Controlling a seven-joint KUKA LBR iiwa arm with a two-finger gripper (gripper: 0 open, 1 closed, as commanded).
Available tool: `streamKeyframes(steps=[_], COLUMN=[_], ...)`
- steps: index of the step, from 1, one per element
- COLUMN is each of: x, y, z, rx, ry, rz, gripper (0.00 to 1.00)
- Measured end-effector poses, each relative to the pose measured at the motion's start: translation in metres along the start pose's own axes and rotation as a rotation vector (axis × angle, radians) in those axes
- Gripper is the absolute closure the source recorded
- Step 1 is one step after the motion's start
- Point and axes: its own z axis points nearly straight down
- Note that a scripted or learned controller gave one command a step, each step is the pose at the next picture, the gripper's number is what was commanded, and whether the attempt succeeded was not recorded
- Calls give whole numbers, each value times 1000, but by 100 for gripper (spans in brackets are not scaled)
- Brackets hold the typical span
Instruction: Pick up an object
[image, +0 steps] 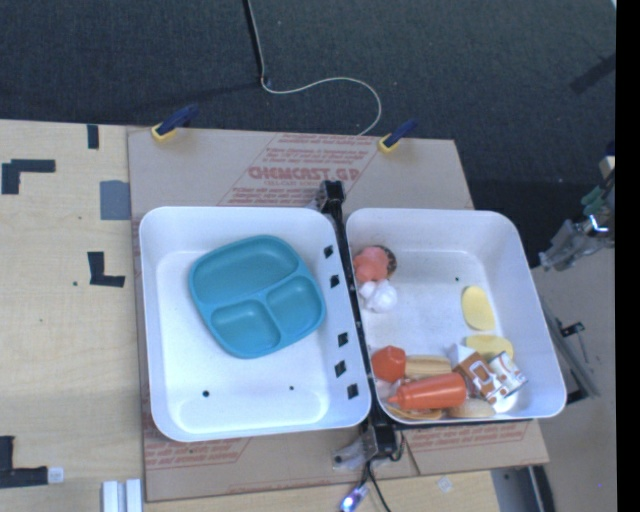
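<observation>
Looking down on the bench, two white bins sit side by side, touching along their shared middle edge on a sheet of cardboard (290, 170) with red print. The left bin (165, 330) carries a blue divided plate (258, 295), lying flat and turned at a slant, nearer the top left of the bin than its bottom edge. The right bin (500, 235) holds the clutter. Up by the dividing wall there's a salmon-pink round piece (370, 264), and a small white lump (379, 295) sits touching just below it. Toward the right wall lies a yellow oval (478, 307), with a second yellow piece (488, 346) just below. In the bottom corner things are packed tight: a small red piece (388, 362), a long orange piece (430, 392) lying crosswise against it, and a red-and-white patterned box (494, 378) tilted at the orange piece's right end. All of these rest on the bin floor and nothing is lifted. The gripper (578, 240) is out at the far right, a grey shape beyond the right bin's outer rim and well apart from every object. It's too small and blurred to tell whether the claw is released or clenched. At the cardboard's top edge are two yellow-and-blue clamps (175, 122), and a thin white cable (325, 88) loops across the dark floor above.
</observation>
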Motion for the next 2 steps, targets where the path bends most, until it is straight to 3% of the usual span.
streamKeyframes(steps=[1, 2], x=[2, 5], y=[-50, 33], z=[-6, 79], rx=[-4, 0], ry=[1, 2], rz=[-3, -8], gripper=[100, 100])
